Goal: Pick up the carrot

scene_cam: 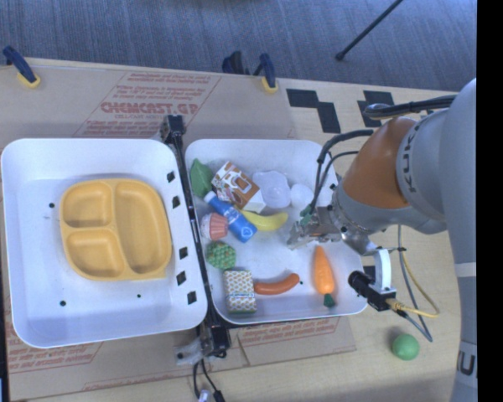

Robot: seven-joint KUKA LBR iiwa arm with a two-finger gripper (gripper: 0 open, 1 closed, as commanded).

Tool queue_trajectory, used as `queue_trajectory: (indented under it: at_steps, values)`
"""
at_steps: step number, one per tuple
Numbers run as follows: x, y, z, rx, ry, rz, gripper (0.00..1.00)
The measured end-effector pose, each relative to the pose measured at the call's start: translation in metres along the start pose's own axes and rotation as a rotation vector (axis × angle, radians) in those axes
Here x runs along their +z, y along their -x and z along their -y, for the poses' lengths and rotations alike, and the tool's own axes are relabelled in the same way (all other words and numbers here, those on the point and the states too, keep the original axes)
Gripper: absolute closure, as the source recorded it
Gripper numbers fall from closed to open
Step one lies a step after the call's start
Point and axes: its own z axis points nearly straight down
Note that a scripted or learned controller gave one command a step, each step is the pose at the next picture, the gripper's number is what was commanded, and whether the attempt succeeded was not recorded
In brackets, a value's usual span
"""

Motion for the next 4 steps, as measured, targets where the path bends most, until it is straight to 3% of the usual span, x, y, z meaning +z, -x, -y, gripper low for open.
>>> queue_trajectory:
  at_steps: [1, 2, 3, 4]
  values:
    - [-0.010, -0.009, 0.026, -0.693, 0.000, -0.001, 1.00]
    - [-0.020, 0.005, 0.047, -1.032, 0.000, 0.000, 1.00]
    - [-0.117, -0.051, 0.040, -0.849, 0.003, 0.003, 1.00]
    - [-0.068, -0.002, 0.042, -0.943, 0.001, 0.001, 1.00]
